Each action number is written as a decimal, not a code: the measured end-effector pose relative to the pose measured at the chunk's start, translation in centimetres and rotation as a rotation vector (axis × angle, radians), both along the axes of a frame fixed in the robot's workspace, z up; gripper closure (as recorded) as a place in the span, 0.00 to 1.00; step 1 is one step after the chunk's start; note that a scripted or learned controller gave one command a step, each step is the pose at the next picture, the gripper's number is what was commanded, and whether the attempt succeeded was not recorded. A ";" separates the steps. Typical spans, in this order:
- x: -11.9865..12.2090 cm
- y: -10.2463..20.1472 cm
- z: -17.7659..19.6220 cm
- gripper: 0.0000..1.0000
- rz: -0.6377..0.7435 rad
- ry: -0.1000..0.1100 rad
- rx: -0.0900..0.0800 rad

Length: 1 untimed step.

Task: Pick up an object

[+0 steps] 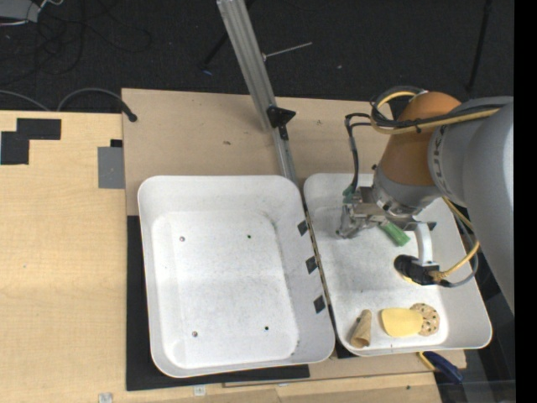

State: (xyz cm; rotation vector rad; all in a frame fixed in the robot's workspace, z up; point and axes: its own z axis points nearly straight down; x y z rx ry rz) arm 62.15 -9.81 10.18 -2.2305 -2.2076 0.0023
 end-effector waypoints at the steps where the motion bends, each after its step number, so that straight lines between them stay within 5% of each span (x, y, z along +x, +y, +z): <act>1: 0.3 0.2 6.3 1.00 0.010 -0.007 -0.002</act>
